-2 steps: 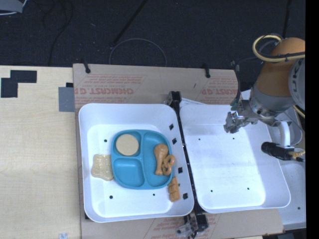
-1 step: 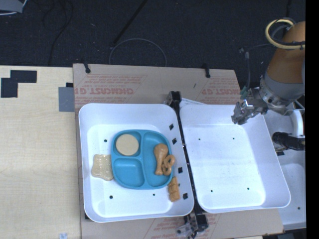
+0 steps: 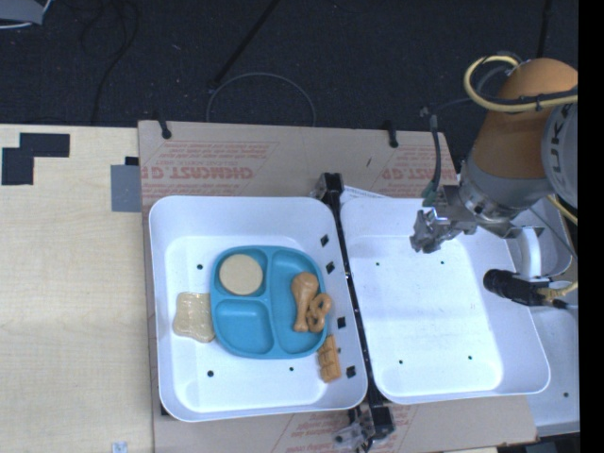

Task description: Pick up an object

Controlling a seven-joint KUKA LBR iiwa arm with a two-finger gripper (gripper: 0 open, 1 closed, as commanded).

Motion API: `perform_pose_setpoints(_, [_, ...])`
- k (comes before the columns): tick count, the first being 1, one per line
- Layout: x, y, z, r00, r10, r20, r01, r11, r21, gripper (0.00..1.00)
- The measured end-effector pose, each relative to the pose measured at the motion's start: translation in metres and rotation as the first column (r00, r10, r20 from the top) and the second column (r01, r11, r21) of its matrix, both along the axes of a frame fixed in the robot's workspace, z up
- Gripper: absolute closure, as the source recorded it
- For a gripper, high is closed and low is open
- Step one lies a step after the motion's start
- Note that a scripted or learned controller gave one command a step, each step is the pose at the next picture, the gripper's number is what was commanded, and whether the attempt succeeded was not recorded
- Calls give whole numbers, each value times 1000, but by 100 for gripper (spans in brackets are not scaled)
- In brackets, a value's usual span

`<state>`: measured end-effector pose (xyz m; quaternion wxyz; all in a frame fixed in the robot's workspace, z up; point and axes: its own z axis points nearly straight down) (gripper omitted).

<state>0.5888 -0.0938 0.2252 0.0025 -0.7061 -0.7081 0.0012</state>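
The grey arm (image 3: 514,149) reaches in from the right, its end effector (image 3: 427,232) seemingly pointing down.

Smooth glossy white plastic bins (image 3: 189,225); matt blue plastic divided tray (image 3: 247,328); rough brown printed cardboard sheet (image 3: 274,159) underneath; pale matt wood-grain counter (image 3: 66,310); grey metal arm with shiny orange band (image 3: 528,111).

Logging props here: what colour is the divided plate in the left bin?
Blue divided plate, clearest in the camera view.

Grey arm (image 3: 528,173) with a bulbous orange band above the wrist; yellowish cable looped at the top; dark lettering on the pale grey housing; small metallic grey gripper (image 3: 429,229) at the end, with thin black cables.
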Motion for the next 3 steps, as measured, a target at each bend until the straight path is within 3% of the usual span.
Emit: perform_pose_setpoints(3, [-44,144,11,1000,2,0,-2,1000,0,100])
